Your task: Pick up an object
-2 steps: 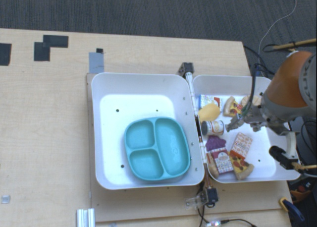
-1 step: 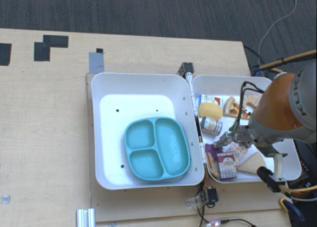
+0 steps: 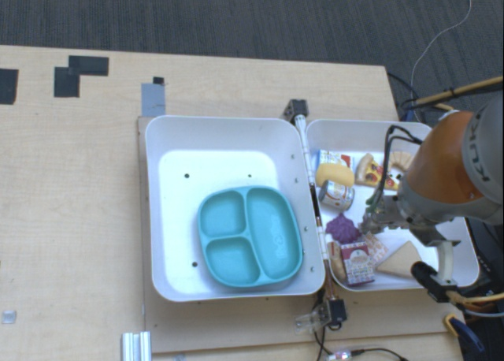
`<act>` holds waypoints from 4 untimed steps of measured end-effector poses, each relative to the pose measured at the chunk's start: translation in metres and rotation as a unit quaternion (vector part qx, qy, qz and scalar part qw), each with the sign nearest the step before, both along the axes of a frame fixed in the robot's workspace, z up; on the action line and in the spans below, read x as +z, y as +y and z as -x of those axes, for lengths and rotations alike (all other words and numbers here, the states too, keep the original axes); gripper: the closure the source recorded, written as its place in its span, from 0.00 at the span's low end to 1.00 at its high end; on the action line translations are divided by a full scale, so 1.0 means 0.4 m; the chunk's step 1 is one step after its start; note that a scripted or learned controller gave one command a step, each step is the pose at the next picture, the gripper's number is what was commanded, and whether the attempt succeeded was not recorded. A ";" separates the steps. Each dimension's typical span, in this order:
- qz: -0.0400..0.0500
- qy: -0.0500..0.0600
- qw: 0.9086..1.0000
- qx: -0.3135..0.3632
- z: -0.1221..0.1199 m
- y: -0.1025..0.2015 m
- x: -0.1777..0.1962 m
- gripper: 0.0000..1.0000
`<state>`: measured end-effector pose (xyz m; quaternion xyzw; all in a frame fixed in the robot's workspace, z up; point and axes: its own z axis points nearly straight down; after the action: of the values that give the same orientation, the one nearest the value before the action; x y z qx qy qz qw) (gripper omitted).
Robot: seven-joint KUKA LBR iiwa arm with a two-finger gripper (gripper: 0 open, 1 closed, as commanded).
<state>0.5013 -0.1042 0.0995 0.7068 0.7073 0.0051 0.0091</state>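
We see the fingers [image 3: 370, 221] low in the right bin [image 3: 465, 273], just right of the purple lump [image 3: 342, 228]; we cannot tell their state. A blue tray [image 3: 250, 235] lies in the left bin [image 3: 177, 154].

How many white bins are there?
2. The left bin holds a blue plate. The right bin holds the small things, under the arm.

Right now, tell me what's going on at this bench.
A grey arm with an orange band reaches from the right over the right white bin, its gripper low among small items beside a purple lumpy object. Nothing is visibly held. The left white bin holds a teal three-compartment tray.
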 end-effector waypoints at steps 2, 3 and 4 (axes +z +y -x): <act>0.000 -0.002 1.000 0.001 -0.004 0.002 0.026 1.00; 0.000 -0.001 1.000 0.001 -0.003 0.002 0.026 0.00; -0.001 0.005 1.000 0.000 0.029 0.029 -0.030 0.00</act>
<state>0.4898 -0.0928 0.0874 0.7071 0.7071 0.0029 0.0049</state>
